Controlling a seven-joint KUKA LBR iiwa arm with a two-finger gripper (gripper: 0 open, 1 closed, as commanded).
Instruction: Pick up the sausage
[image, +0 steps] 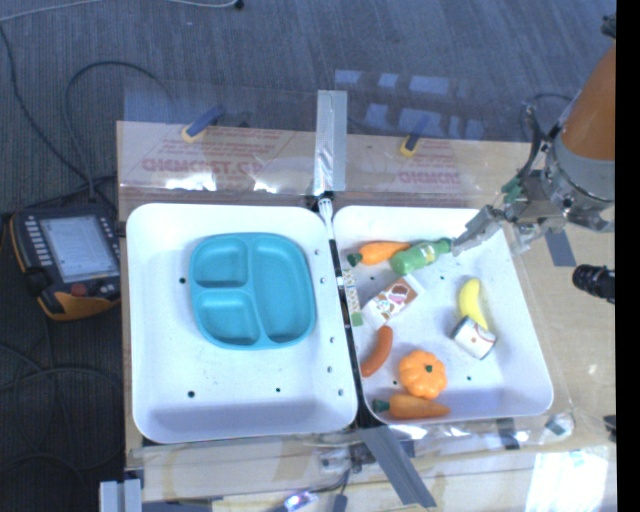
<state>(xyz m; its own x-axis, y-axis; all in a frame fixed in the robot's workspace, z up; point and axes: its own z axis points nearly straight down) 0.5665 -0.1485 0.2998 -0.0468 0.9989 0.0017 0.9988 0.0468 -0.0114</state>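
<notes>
Currently the gripper (470, 236) sits well apart from the sausage (377, 351), up-right of it; sausage slants upper-right to lower-left; grip state unclear.

One fixed camera looks down aslant on both white bins (150, 330) from above.

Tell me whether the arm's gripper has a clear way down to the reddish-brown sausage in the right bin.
Probably yes. The reddish-brown sausage lies uncovered near the right white bin's left wall, apart from the orange pumpkin. That wall may crowd the two-finger gripper.
</notes>
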